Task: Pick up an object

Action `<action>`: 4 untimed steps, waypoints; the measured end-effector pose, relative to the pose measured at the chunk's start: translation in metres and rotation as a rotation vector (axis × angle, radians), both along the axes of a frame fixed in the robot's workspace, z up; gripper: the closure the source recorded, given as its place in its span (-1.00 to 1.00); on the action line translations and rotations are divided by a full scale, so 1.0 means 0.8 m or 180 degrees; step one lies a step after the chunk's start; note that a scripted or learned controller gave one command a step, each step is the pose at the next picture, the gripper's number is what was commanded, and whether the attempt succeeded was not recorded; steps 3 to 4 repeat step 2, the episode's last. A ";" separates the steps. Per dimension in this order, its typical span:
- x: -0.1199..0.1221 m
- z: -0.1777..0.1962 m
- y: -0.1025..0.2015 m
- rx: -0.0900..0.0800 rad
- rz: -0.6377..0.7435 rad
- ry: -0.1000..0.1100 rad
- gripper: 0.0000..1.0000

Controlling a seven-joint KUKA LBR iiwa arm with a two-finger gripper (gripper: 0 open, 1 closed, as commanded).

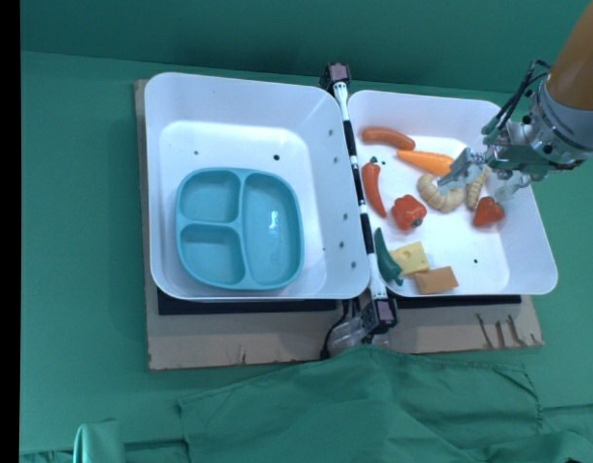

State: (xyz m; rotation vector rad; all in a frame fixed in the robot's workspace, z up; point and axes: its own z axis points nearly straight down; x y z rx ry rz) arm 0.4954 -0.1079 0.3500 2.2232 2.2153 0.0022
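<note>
Scanning from the left, the left bin [171,104] holds a teal divided plate [239,228] lying flat, three compartments, nothing in them. It sits clear of the work area and plays no apparent part in the pick.

A hinge strip [354,177] runs between the two bins and joins their inner rims.

The right bin [527,268] carries the candidate objects, all toy food, loosely scattered so that most stand apart from each other:
- a red chilli [373,187] near the inner wall;
- a green pepper [387,258] below it, with a yellow cheese wedge [410,258] just beside it and an orange block [436,280] next to that;
- a sausage [388,138] toward the far wall;
- a carrot [426,161] just right of the sausage;
- a red bell pepper [407,212] near the bin's centre;
- a pale curved pastry [448,197] and a corn cob [474,190] close together;
- a strawberry-like red piece [488,212] at the right.

The gripper [476,170] hangs over the pastry and corn cob, the arm entering from the right. Its fingers appear spread, one on either side of that cluster, with nothing visibly pinched between them. Judged from this pose, the pick is at the approach stage and no object is yet secured. The crowding of pastry, corn and red piece may cause a finger to land on a neighbour.
</note>
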 end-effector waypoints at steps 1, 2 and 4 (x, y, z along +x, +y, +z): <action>0.047 -0.101 -0.069 -0.0004 -0.0017 0.0019 -1.00; 0.048 -0.079 -0.067 -0.0011 -0.0013 -0.0023 1.00; 0.048 -0.079 -0.067 -0.0011 -0.0013 -0.0023 1.00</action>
